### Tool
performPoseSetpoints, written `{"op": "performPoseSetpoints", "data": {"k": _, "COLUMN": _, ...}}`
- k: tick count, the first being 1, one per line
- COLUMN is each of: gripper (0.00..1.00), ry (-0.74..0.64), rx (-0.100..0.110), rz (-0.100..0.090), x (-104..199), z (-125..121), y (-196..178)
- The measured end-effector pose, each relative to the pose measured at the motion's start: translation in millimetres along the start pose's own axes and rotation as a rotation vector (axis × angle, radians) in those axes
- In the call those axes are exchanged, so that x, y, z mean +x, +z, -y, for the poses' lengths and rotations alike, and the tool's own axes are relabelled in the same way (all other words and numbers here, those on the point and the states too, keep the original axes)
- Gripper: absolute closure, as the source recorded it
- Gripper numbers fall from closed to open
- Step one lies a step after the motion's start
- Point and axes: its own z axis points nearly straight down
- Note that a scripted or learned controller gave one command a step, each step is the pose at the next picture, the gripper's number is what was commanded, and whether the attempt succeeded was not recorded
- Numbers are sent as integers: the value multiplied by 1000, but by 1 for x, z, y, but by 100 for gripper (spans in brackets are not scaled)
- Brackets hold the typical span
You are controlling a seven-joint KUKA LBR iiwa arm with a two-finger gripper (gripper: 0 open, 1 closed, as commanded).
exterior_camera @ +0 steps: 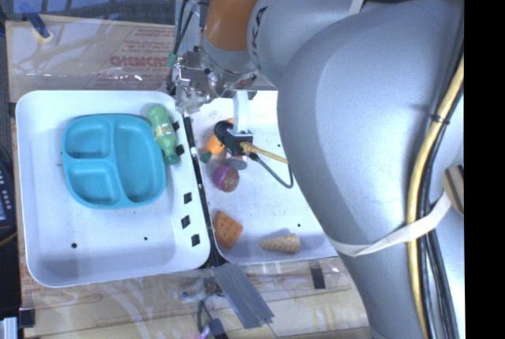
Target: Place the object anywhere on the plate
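Reaching in from the right, the grey arm with its orange band bends down over the bins' dividing wall. The two-finger gripper (192, 97) hangs near the green plastic bottle (164, 133); its opening cannot be told. The bottle lies beside the blue compartmented plate (113, 160), long axis running top to bottom.

Grey arm (355, 109), orange wrist band (233, 2)
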Motion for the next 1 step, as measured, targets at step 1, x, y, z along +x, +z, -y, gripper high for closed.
{"op": "performPoseSetpoints", "data": {"k": 1, "gripper": 100, "ry": -723, "rx": 2, "rz": -1, "x": -9, "z": -1, "y": 0}}
